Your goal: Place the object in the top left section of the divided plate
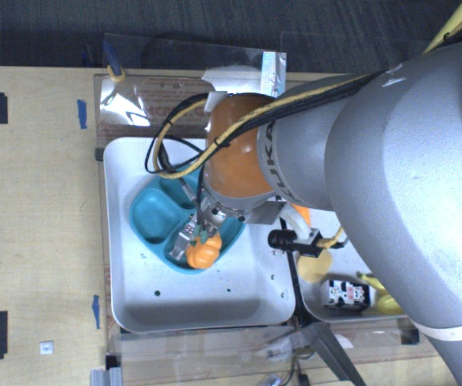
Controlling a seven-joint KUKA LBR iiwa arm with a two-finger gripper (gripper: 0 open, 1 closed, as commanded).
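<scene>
From my station I see the arm (pixel 392 183) reaching in from the right, its orange band (pixel 235 155) hanging over the left bin (pixel 207 296). The tool (pixel 196 236) is down inside the teal divided plate (pixel 154 211), which lies in that bin. Just beside the tool's tip, touching or nearly touching it, sits a small orange object (pixel 204 252), resting in the plate section nearest the tool, toward the plate's lower right edge. I cannot tell whether the tool is spread or pressed together, since the wrist and cables (pixel 175 147) crowd it from above, nor whether the object is between its tips. The plate's larger section lies to the left of the tool. Well to the right of the tool, past the bin wall, the right bin (pixel 327 312) holds a black-and-white item (pixel 347 293) and something yellow (pixel 384 298), partly hidden under the arm. Both bins rest on the wooden counter (pixel 38 215).
</scene>
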